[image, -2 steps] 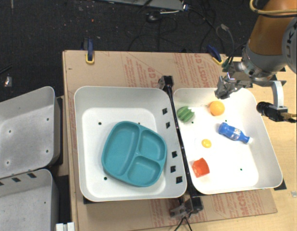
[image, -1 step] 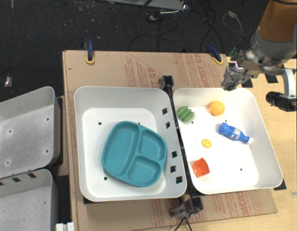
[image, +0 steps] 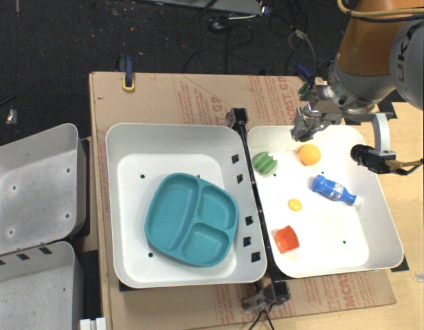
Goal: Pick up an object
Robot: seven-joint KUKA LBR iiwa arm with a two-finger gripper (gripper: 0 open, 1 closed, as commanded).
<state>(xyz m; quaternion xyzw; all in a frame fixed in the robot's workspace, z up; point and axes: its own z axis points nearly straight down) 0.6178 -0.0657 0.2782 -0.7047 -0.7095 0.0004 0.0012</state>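
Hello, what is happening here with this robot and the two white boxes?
A grey and orange robot arm reaches in from the right, and its gripper hangs over the far end of the right bin, close to an orange ball. Nothing is seen between its fingers. That bin also holds a green piece, a blue bottle, a small yellow object and a red block. The left bin holds a teal divided plate.

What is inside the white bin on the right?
Inside the right bin lie an orange ball, a green thing, a blue bottle, a small yellow piece and a red block. The gripper covers its far edge.
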